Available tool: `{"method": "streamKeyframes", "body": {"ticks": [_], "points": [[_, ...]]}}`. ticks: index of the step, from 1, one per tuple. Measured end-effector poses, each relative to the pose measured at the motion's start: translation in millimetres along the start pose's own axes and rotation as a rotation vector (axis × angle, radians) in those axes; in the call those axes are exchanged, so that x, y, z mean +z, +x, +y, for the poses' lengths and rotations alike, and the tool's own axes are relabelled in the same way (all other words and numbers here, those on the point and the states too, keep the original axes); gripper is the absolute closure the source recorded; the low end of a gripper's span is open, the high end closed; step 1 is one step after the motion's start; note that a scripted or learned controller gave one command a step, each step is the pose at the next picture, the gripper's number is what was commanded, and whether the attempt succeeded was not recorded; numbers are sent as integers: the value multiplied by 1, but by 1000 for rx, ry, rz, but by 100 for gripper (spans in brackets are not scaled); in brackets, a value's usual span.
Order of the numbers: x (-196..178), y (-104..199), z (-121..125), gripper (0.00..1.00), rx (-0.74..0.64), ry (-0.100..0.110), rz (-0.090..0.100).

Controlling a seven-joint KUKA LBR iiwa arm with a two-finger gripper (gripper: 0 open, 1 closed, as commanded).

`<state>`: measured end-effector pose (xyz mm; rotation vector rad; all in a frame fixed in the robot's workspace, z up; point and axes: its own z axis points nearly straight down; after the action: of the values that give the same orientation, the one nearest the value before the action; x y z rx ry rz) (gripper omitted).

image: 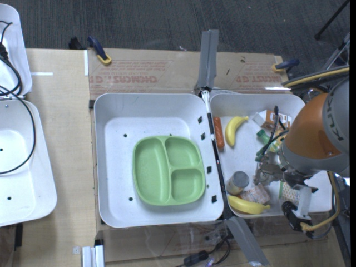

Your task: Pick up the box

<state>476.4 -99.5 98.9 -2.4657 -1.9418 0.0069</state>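
My hand [266,174] hangs low in the right bin [245,102]; grip unclear. I should centre over the box [276,118] before closing.

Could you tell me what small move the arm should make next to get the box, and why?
Probably lift a little and recentre. The pincer sits low in the right bin among the can and bananas, while the box seems to lie farther back, partly hidden by the arm.
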Motion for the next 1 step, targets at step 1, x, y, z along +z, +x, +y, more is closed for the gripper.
{"method": "streamKeyframes", "body": {"ticks": [1], "points": [[0, 0, 0, 0, 0, 1, 0]]}}
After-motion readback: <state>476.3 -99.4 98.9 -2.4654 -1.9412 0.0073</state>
